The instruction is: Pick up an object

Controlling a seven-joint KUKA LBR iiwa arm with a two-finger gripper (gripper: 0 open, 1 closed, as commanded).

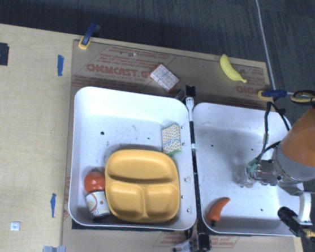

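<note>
I can't tell my gripper's [248,176] state – the chili [217,208] sits at seven o'clock against the bin [226,125] wall, so a grab may slip

Arm [308,148]: grey housing with a broad orange band above the wrist. Black cables run along the body toward the metallic gripper [249,174], which ends in small pale fingers.
</note>
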